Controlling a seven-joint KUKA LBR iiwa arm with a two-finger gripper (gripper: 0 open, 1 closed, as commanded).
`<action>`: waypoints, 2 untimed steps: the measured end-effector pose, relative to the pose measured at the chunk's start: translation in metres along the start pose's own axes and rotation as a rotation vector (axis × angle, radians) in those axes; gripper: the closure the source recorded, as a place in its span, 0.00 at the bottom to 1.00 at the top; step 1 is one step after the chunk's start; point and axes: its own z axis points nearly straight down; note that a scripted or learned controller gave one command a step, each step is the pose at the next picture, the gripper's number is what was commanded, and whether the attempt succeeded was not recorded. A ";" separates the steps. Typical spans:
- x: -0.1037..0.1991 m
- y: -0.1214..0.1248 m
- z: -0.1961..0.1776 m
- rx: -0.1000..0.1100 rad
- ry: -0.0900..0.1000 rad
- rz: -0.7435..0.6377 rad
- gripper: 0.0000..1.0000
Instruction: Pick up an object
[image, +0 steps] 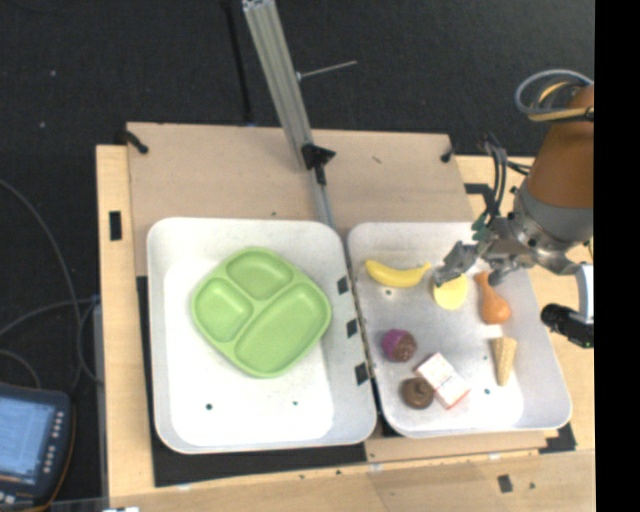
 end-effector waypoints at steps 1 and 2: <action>0.000 0.000 0.000 0.000 0.000 0.001 0.00; -0.006 -0.008 0.059 0.007 -0.001 0.003 0.00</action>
